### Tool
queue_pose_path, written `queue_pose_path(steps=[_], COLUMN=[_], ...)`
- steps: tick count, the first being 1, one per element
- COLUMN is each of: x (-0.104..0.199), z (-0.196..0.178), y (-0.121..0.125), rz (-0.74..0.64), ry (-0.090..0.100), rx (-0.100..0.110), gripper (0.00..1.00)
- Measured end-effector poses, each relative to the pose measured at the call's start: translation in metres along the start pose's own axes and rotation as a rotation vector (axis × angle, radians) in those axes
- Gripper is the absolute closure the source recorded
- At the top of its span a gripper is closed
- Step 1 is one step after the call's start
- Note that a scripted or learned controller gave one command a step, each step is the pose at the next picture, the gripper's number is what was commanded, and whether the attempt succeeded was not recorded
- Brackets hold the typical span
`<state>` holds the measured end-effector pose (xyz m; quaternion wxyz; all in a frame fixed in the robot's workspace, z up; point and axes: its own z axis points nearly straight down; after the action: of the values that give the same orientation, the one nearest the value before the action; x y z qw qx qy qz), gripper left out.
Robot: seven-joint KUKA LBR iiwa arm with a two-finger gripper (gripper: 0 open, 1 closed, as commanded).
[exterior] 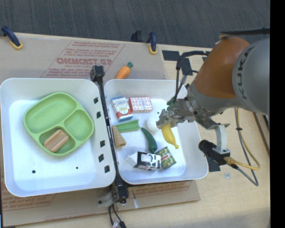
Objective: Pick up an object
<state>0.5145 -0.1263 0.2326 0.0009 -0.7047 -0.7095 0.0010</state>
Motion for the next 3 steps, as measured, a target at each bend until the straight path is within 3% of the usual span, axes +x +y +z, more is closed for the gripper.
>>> queue_pose_path(steps=[3], x=[0.0], z=[-0.031], y=[0.002], rz=[-0.011], ry=[-0.001], rx=[-0.001], gripper=[1.0])
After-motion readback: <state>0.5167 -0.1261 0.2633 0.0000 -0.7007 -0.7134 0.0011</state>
